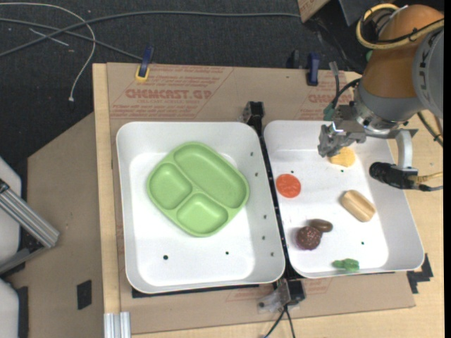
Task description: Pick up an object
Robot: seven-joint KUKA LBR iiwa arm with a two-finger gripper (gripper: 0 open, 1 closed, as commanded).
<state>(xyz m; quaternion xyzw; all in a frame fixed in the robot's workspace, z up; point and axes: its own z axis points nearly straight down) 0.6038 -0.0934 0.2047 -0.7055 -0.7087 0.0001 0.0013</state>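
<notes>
My gripper (328, 148) hangs over the back of the right bin (394, 263), just left of a yellow piece (344, 159) that lies against it. Nothing shows between its fingers. In the same bin lie a red-orange disc (287, 185), a tan bread-like block (357, 205), a dark brown lump (312, 234) and a small green piece (346, 264).
The left bin (141, 259) holds a green divided plate (198, 188). A black clip (253, 111) sits where the two bins meet at the back. Blue clamps (146, 61) (313, 70) grip the cardboard base at the rear.
</notes>
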